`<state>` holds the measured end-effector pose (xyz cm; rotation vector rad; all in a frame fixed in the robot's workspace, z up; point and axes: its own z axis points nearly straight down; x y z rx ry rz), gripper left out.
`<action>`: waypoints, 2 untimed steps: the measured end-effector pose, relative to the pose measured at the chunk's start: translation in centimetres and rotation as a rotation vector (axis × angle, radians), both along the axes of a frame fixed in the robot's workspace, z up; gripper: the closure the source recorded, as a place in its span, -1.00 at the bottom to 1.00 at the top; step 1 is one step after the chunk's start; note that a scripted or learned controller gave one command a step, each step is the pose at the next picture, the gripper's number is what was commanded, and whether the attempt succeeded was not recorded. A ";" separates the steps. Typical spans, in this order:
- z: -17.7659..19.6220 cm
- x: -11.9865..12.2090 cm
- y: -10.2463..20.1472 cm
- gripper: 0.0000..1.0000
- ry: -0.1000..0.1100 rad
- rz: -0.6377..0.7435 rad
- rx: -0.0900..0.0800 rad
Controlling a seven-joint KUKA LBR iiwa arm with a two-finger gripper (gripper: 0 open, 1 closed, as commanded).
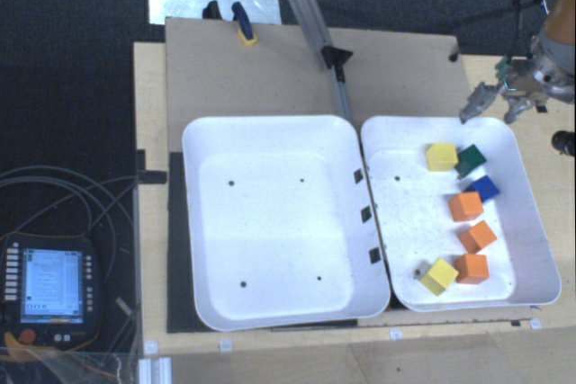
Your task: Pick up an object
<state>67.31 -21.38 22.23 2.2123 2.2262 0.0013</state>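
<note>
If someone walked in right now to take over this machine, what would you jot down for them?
Gripper: jaws spread open, holding nothing, hovering over the right bin's top rim.
Blocks, all in the right bin: yellow block, green block, blue block, three orange blocks, second yellow block.
Done: nothing picked.
Left: descend, grip one block, lift.

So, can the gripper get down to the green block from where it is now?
Probably yes. The gripper hangs open above the far rim of the right bin, and the green block lies just below it with its top uncovered. The yellow block sits tight beside it, which may crowd one finger.
</note>
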 end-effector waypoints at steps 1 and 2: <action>0.0 0.0 0.0 -1.00 0.000 0.000 -0.001; -4.1 -0.1 -0.2 -1.00 0.003 -0.002 0.000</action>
